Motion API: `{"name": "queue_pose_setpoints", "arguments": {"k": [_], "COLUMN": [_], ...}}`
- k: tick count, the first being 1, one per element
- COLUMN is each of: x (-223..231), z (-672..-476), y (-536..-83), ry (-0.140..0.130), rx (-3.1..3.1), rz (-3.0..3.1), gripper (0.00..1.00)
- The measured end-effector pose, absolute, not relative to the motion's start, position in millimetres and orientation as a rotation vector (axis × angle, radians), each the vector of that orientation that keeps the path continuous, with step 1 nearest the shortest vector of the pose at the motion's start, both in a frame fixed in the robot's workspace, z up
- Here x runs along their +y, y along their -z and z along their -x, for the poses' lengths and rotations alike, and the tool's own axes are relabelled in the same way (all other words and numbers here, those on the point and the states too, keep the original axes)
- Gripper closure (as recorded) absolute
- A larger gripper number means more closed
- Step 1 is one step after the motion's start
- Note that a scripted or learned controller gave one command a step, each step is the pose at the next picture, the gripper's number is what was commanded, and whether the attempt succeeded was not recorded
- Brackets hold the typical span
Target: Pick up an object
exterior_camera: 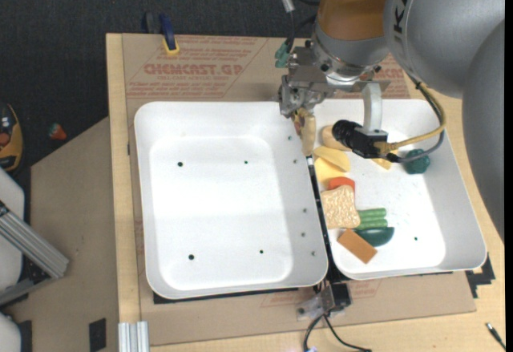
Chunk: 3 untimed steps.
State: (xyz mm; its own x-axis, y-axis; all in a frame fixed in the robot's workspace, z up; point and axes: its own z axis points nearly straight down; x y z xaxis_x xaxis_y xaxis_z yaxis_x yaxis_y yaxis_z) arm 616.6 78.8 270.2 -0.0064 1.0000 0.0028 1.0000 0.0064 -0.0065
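Hovering: hand [298, 112] over right bin [449, 250] near yellow piece [333, 158].

brown bench board [216, 74] — two white bins: left bin [144, 182], right bin [449, 206], touching.

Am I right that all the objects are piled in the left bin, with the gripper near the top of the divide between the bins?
Not quite. The camera view shows the objects piled in the right bin, not the left bin. The gripper is indeed near the top of the divide between the bins.
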Motion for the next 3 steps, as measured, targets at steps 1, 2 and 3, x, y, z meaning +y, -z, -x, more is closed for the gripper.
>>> {"name": "queue_pose_setpoints", "arguments": {"k": [1,2,3], "x": [112,167,200], "z": [-614.2,-554.4,-491.5], "y": [-524,-441,-423], "ry": [0.030,-0.013,-0.008], "rx": [-2.235,-2.224,-2.225], "rz": [2.225,2.209,2.210], "gripper": [1.00,1.00,1.00]}}
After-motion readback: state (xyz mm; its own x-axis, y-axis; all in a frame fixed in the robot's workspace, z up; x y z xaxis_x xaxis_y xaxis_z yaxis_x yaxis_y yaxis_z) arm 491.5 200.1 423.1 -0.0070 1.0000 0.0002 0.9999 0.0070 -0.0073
